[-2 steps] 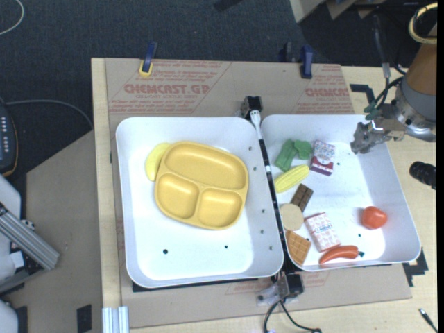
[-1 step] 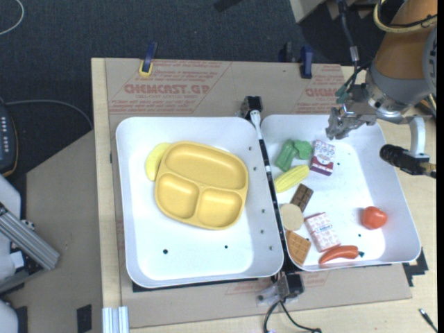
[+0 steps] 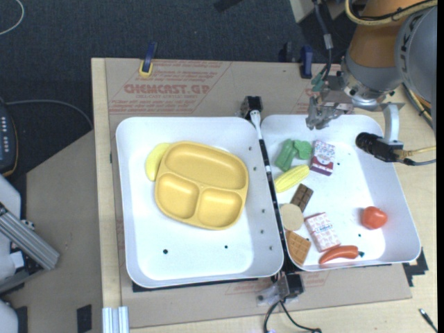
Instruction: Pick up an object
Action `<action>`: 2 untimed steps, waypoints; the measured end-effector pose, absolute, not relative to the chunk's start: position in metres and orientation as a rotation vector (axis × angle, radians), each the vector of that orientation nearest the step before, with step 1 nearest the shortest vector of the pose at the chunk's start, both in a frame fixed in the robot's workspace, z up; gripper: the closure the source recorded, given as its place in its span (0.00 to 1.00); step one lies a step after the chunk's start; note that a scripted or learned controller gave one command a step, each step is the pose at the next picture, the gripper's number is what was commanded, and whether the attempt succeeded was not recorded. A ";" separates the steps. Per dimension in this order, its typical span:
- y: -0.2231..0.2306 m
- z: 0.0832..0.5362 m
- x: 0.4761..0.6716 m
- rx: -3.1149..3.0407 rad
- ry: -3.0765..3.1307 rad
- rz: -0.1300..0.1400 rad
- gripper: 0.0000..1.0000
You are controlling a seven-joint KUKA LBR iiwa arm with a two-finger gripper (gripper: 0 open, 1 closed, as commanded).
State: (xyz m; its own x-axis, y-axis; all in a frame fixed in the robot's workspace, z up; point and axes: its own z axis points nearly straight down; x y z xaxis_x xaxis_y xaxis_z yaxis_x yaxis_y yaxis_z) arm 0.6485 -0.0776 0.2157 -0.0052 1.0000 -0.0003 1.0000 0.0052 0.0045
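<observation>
From my end the left bin (image 3: 132, 207) just has the yellow tray (image 3: 201, 184). All the pickable stuff sits in the right bin (image 3: 399, 207): corn (image 3: 291, 177), green toy (image 3: 291, 152), tomato (image 3: 374, 217). My tool (image 3: 320, 118) hangs over that bin's far edge, holding nothing; can't tell its opening. Straight down probably clips the rim.

"CHEMCAST GP" on brown board (image 3: 173, 82)
</observation>
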 end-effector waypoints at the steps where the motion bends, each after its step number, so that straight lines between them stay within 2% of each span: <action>1: -0.039 0.236 0.663 2.213 2.225 0.007 1.00; 2: -0.052 0.232 0.667 2.220 2.218 0.001 1.00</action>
